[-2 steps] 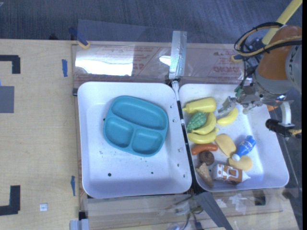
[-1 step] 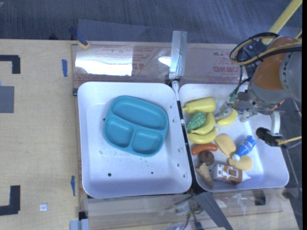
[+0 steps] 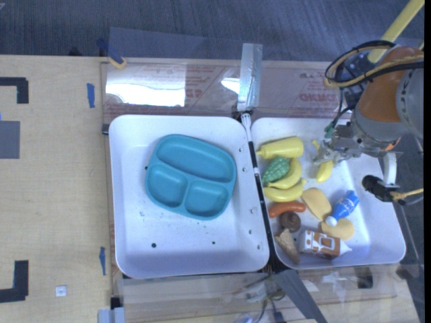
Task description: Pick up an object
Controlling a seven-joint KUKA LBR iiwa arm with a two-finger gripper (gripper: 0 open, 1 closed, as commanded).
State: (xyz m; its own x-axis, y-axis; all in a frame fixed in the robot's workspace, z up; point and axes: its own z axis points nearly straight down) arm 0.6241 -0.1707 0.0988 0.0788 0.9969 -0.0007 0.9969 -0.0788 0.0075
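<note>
1. Blue comes first at the left: a sectioned blue tray [image 3: 190, 176] lies tilted in the left bin [image 3: 128, 247], with nothing else in that bin but a few dark specks.

2. Across the divider, the right bin [image 3: 384, 247] holds the clutter. Against its left wall sit a yellow corn-like piece [image 3: 281, 147], a green ridged toy [image 3: 275, 170] and a banana [image 3: 288, 188] curving below them. Under those lie a red sausage [image 3: 285, 208], a brown round piece [image 3: 290, 221] and a small printed carton [image 3: 319, 243].

3. Toward the middle of that bin are an orange-yellow wedge [image 3: 316, 203], a blue-and-white bottle [image 3: 343, 205] and a pale heart-shaped piece [image 3: 339, 229], all packed close together.

4. A small yellow piece [image 3: 324, 171] lies apart from the pile, in the bin's upper part, its long axis running roughly up and down the view with a slight tilt. This looks like the likeliest target.

5. The gripper [image 3: 331, 151] hangs at the end of the arm [image 3: 387, 106], which enters from the right. The small yellow piece sits just below and slightly left of the fingertips, very near them. Whether the fingers are spread or closed I cannot tell; nothing can be made out between them.

6. My judgement: the move turns on a short drop straight toward that piece, with the jaws set across its narrow width, not along its length.
</note>
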